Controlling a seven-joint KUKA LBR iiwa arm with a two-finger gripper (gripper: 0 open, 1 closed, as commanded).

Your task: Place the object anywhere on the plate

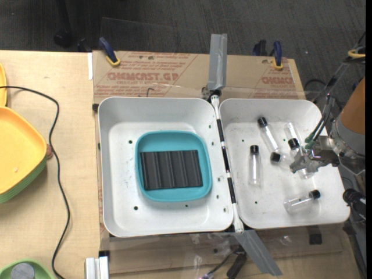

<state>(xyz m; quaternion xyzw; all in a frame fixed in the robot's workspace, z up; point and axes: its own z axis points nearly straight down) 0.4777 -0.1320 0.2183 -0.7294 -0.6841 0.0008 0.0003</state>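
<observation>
gripper [303,163] above vials [267,133] (right bin [244,208])

The arm [354,121] shows an orange band above a grey wrist section. The gripper [306,157] is a small metallic grey assembly with a green mark near its top. Thin dark cables run alongside the wrist

The plate [172,167] sits in the left bin [116,156]; four vials [254,164] lie scattered in the right bin [244,208].
</observation>
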